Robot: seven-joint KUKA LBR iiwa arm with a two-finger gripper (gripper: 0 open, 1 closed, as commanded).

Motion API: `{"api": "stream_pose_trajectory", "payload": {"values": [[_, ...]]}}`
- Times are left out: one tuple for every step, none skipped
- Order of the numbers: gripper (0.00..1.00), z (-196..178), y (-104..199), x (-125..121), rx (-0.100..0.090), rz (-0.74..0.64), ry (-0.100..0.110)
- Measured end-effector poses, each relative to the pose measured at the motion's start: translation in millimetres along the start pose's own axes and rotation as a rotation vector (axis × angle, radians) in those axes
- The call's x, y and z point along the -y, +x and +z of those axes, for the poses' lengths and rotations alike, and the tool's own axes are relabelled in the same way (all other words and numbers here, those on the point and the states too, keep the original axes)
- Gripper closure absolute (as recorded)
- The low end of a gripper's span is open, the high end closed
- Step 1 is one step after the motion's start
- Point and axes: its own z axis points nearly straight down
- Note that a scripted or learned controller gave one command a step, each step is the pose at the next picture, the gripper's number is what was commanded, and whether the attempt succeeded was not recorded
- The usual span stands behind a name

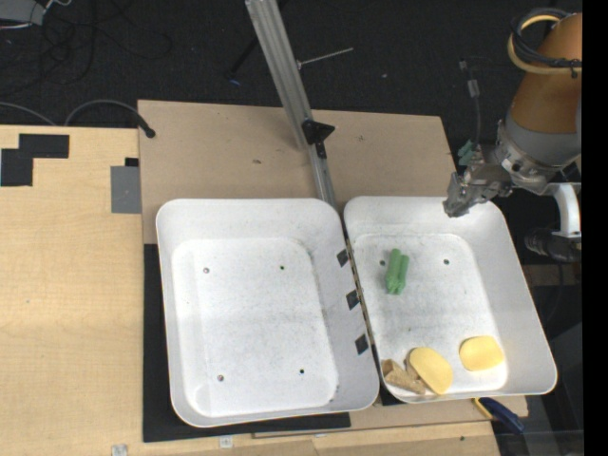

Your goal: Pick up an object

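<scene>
Arm: the grey KUKA arm [541,103] reaches in from the right; its orange band sits above the wrist.

Gripper: the gripper [458,203] hangs over the far edge of the right bin [527,293], near that bin's far right corner. Whether it is spread or pressed together cannot be told at this size; nothing can be made out in its grasp.

Candidate objects: the green piece [395,272] lies in the right bin's far half, towards the divider between the two bins. The two yellow pieces, one [430,369] nearer the divider and one [481,353] nearer the right wall, rest along the near edge. The tan scraps [403,378] lie in the near left corner, touching the first yellow piece.

Nearest target: judged from this layout, the green piece is the closest to the gripper, lying from it towards the bin's near edge and towards the divider.

Long axis: the green piece is elongated, running roughly from far edge to near edge with a slight tilt; a grasp would likely close across its short width.

Left bin: the left bin [180,255] adjoins the right one and plays no evident part.

Progress: no object is lifted; the approach appears not yet made.
</scene>
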Motion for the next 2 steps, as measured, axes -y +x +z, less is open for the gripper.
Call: {"api": "stream_pose_trajectory", "payload": {"values": [[1.00,1.0,0.0,-0.2,-0.001,-0.003,0.006],[1.00,3.2,60.1,3.2,-0.004,-0.002,0.009]]}}
